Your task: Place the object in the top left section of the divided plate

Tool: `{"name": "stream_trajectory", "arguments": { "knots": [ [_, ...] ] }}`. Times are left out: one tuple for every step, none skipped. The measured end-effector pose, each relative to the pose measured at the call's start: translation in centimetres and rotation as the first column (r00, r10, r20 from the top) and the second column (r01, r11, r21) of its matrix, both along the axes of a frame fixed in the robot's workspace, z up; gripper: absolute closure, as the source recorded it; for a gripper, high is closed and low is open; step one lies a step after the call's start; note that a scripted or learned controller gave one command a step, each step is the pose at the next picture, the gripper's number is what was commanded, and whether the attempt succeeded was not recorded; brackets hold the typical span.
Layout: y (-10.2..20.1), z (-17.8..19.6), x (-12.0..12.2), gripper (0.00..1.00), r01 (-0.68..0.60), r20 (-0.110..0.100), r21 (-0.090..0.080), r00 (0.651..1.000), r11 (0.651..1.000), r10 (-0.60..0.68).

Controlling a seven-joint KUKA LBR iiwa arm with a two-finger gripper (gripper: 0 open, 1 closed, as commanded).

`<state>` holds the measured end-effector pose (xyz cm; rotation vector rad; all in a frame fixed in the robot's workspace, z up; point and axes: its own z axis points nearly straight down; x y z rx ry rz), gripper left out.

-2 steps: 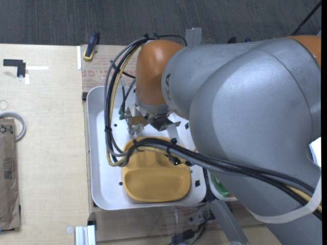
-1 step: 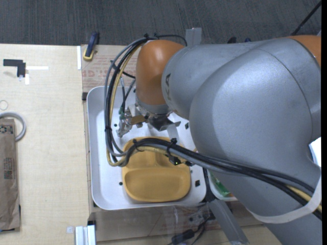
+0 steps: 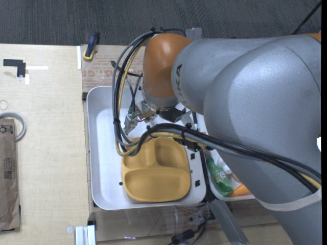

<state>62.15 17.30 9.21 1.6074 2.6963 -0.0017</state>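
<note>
Divided plate (image 3: pixel 156 177) lies in the near part of the left white bin (image 3: pixel 102 152), a tan, rounded-square dish with one long section along its near side and smaller sections on its far side. What shows of the plate looks bare, though its far edge is hidden under the arm and cables (image 3: pixel 122 111), so the far left section cannot be checked fully. The grey arm (image 3: pixel 245 101) with its orange band (image 3: pixel 161 65) hangs over the far part of that bin, and the gripper is buried beneath the wrist; whether it is spread or closed on anything, I cannot tell. Judging from this, the placing is not yet done. In the right bin, a green-and-white packet (image 3: pixel 219 175) and something orange (image 3: pixel 240 189) lie beside the plate.
</note>
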Motion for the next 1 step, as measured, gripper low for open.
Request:
{"name": "stream_trajectory", "arguments": {
  "knots": [
    [4.44,7.1,3.82,0.0,0.061,0.001,0.0,0.998,0.998,-0.061]
  ]
}}
